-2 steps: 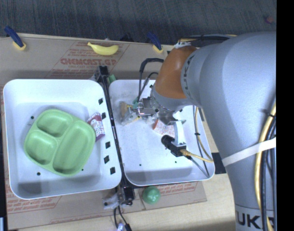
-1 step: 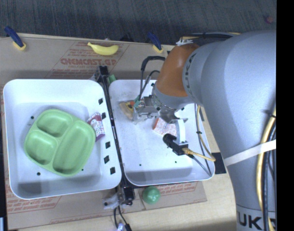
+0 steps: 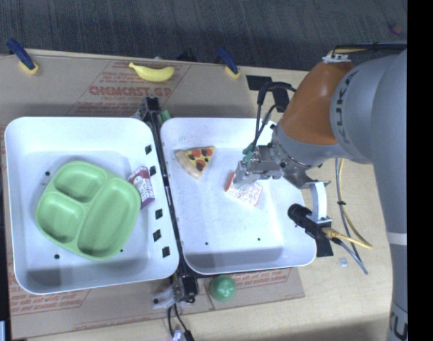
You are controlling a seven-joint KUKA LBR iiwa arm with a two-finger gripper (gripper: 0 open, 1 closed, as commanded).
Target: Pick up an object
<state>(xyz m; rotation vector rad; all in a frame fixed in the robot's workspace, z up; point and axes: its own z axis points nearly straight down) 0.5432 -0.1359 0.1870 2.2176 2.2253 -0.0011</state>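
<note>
The white packet with red print lies in your right bin, touching an orange carrot-like piece. Your gripper sits right on the packet's upper edge; you cannot tell how its fingers stand. Farther left, a pizza slice toy rests well apart.

We see a dark grey carpeted floor running along the far side of the scene, evenly lit and without strong shadows. Nearer to us stands a pale wooden bench, its bare top showing at the near right, and a sheet of brown cardboard printed with red lettering lies over most of it. Blue clamps grip the cardboard's far edge at the left and near the middle.
</note>
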